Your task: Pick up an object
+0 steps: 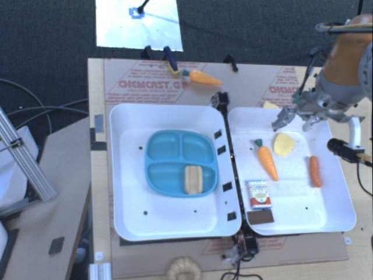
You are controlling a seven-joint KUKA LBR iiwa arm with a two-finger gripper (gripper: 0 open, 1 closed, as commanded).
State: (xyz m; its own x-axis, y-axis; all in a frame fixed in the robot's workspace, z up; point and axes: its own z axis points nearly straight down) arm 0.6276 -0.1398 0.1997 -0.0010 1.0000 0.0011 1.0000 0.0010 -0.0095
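The brown board (157,86) under the bins carries red print reading "CHEMCAST", repeated in both far corners; the smaller lines beneath it are too fine to read. A small carton (259,193) in the right bin (332,214) has a red and white label whose writing is too small to make out.

The gripper (298,118) hangs over the far edge of the right bin with its two fingers spread apart and nothing between them. A pale yellow piece (284,144) lies in that bin just nearer the camera than the fingers, apart from them. Just left of the yellow piece lies a carrot (267,161); right of it, well apart, an orange sausage (315,171). The carton sits nearer the camera than the carrot, with a brown block (260,217) just beyond it.

In the left bin (134,214) a blue plate (169,150) holds a bread piece (193,179) in its near right compartment. A second carrot (201,78) lies on the board beyond the bins.
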